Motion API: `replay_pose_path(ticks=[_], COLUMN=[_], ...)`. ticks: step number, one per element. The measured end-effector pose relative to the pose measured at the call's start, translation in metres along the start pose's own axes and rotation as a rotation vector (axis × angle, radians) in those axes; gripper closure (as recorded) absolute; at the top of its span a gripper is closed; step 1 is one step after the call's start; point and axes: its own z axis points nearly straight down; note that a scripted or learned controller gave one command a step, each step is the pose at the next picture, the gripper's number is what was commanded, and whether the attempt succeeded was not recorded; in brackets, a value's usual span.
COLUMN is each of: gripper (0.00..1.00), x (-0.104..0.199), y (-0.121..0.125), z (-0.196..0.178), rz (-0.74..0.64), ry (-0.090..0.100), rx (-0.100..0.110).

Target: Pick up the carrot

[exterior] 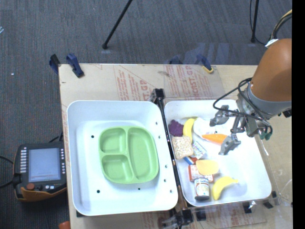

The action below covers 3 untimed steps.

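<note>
Centrally in the right bin (252, 173), the carrot (215, 138) lies flat, orange, just right of a banana (188, 127) and above a yellow slice (207, 166). Directly over its right end hangs the claw (228, 133), fingers spread apart and gripping nothing. Leftward, the left bin (81, 128) bears a green divided plate (128, 155). Both bins rest on the table (138, 80).

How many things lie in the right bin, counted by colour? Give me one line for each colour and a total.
Yellow: 3 (banana, banana, round piece)
Orange: 1 (carrot)
Purple: 1 (grapes)
Beige: 1 (cracker)
Red and white: 1 (box)
Dark: 1 (jar)
White: 1 (packet)
Total: 9
</note>
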Motion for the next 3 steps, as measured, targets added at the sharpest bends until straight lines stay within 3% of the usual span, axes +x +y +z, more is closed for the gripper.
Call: replay_pose_path(ticks=[1,2,3], gripper=[0.0,0.0,1.0], x=[-0.022,-0.029,-0.032], y=[-0.034,-0.031,-0.028], z=[0.111,0.154,0.142], rz=[-0.014,0.079,0.074], ry=[0.013,0.003,-0.003], rx=[-0.003,-0.001,-0.002])
